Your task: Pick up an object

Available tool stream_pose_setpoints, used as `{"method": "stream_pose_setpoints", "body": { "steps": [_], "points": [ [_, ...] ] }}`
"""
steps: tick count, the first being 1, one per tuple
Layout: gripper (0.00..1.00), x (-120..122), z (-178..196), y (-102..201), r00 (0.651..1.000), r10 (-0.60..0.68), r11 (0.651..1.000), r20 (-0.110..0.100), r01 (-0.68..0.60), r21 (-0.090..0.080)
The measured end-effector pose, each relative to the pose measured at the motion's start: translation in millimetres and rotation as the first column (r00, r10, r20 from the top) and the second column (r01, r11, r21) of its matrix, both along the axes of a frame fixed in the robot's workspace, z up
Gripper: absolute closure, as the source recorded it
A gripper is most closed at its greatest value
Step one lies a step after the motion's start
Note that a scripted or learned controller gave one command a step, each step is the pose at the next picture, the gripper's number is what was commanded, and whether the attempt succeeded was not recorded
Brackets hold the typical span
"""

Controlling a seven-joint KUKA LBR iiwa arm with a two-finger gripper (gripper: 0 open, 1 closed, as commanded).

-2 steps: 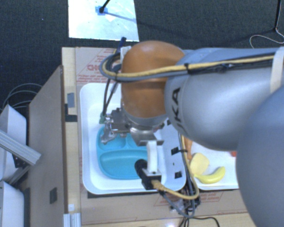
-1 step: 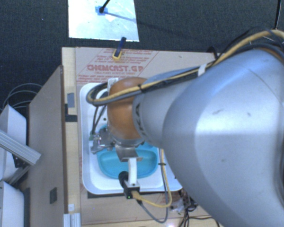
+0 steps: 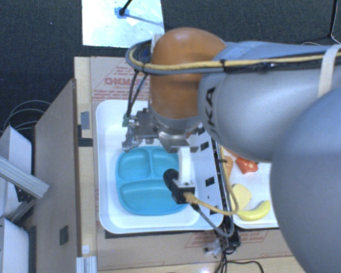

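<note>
Two bins [image 3: 105, 209] are seen under the arm [image 3: 261, 95]. A blue tray [image 3: 139, 186] lies in the left bin, a banana [image 3: 256, 211] right. Nothing is judged lifted; the hand [image 3: 137, 131], above the tray, cannot be read.

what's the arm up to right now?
The KUKA arm reaches in from the right and hangs over the left bin, its wrist above a blue divided tray lying there. The gripper is hidden under the wrist, so I can't tell whether it holds anything. In the right bin lie a yellow banana-shaped piece and an orange-red object, both apart from the arm's tip. No pick is visible yet.
</note>
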State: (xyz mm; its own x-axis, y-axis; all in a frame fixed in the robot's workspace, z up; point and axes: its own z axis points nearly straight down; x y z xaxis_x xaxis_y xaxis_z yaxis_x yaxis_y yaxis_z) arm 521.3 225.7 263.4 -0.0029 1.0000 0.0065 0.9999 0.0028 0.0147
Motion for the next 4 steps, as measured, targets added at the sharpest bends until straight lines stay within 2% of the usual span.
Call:
{"method": "stream_pose_setpoints", "body": {
  "steps": [1, 2, 3, 4],
  "points": [
    [0.00, -11, -83, -125, 1.000, -0.014, 1.000, -0.021, 0.013, -0.011],
    [0.00, -34, 20, -144, 1.000, -0.004, 1.000, -0.007, 0.004, -0.005],
    [0.00, -35, -50, -249, 1.000, -0.011, 1.000, -0.018, 0.011, -0.009],
    [0.00, -35, -81, -204, 1.000, 0.003, 1.000, -0.017, -0.003, -0.005]
  ]
}}
